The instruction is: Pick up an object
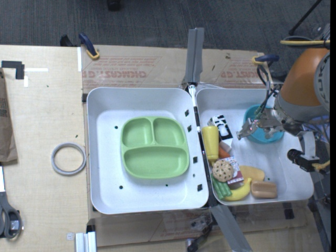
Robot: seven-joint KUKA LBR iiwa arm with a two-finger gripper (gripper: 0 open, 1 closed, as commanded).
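The right bin [294, 167] holds a pile of toy food along its left and front sides. In it are a yellow bottle [211, 140], a cookie [222, 169], a banana [239, 192], a brown bread roll [263, 189] and a yellow wedge [252, 172]. A teal bowl [273, 135] sits at the bin's back right. My gripper [251, 128] hangs low over the bowl's left rim, with the grey wrist and orange band rising to the right. I see nothing held in it.
The left bin [100, 140] carries a green divided plate [155, 147]. A grey tape ring [68, 158] and scissors [8, 219] lie on the bench to the left. Blue clamps [89, 45] grip the bench's back edge. A black-and-white card [223, 126] lies behind the bottle.
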